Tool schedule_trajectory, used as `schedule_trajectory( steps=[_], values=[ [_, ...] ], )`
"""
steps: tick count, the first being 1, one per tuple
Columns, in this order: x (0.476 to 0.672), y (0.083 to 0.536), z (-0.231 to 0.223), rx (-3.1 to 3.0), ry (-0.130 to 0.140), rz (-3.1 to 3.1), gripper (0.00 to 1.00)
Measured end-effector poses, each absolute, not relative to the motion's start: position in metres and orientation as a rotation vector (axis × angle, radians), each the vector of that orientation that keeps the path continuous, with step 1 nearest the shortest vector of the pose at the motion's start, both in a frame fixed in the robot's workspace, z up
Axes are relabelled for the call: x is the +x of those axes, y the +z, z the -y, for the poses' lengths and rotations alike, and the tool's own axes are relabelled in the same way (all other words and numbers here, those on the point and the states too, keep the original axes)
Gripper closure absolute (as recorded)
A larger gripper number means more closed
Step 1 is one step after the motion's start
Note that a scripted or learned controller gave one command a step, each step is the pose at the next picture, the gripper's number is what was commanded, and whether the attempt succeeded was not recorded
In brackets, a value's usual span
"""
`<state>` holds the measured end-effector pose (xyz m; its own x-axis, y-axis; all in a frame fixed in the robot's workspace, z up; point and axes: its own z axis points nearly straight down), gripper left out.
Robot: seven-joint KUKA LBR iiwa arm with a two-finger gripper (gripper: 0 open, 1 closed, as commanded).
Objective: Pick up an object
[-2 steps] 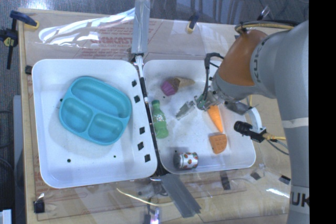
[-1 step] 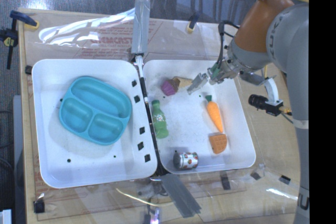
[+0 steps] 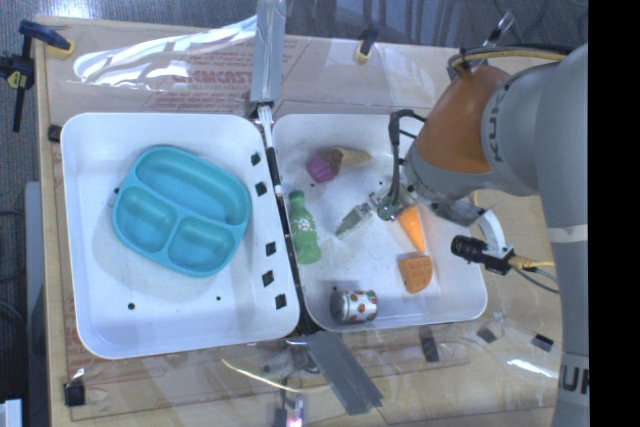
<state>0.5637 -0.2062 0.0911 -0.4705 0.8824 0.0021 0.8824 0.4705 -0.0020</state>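
Down in the right bin (image 3: 460, 300), the gripper (image 3: 388, 206) sits low, middle-right of frame. Can't tell how it's set. The carrot (image 3: 413, 227) lies right against it on the lower-right side, long axis running steeply down the frame, so probably the easiest target. An orange chunk (image 3: 416, 272) is just below, the green bottle (image 3: 303, 229) off left, ice cream cone (image 3: 334, 161) above, can (image 3: 353, 305) at the bottom edge. The blue tray (image 3: 182, 209) is over in the left bin (image 3: 90, 315).

Blue tray (image 3: 182, 210), green bottle (image 3: 303, 229), orange carrot (image 3: 413, 227)
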Motion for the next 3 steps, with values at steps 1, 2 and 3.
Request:
schedule_trajectory(
  steps=[1,2,3],
  values=[
    [0.631,0.163,0.21,-1.618,0.0,2.695,0.0],
    [0.576,0.093,0.209,-1.681,0.002,2.649,0.0],
    [0.654,0.095,0.213,-1.578,0.007,2.712,0.0]
  ],
)
